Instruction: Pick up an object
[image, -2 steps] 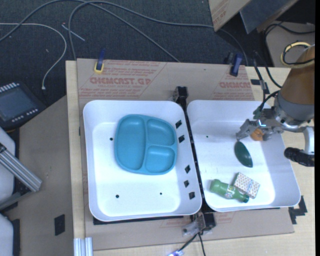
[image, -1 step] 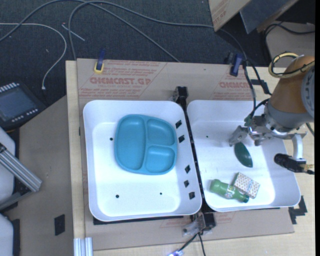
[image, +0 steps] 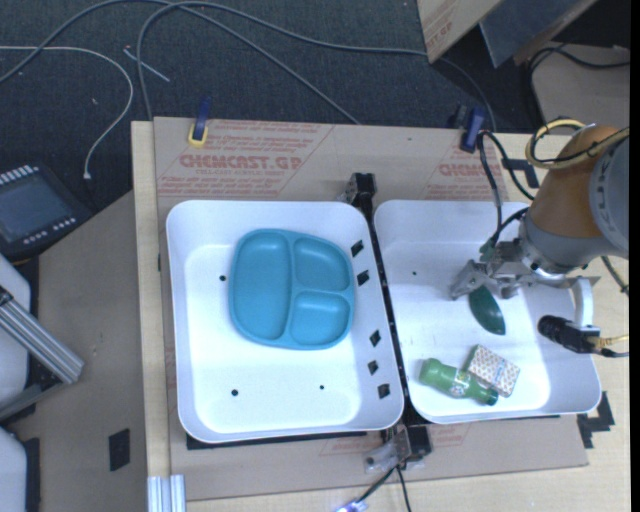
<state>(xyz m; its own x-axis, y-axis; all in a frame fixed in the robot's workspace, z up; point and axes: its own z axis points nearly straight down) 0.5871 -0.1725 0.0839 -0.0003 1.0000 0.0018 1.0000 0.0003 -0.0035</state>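
My gripper (image: 489, 287) hangs over the middle of the right bin (image: 430, 240), reaching in from the right. Its two grey fingers stand apart, so it is open. A dark green oval object (image: 490, 311) lies on the bin floor right at the fingertips, its upper end between them; I cannot see either finger touching it. Toward the bin's front lie a green bottle (image: 452, 379) on its side and a small patterned packet (image: 493, 368) touching it.
A blue divided plate (image: 292, 288) lies in the left bin (image: 200, 330). A ridge with black clips (image: 374, 330) separates the two bins. Cables run across the dark floor behind the bench.
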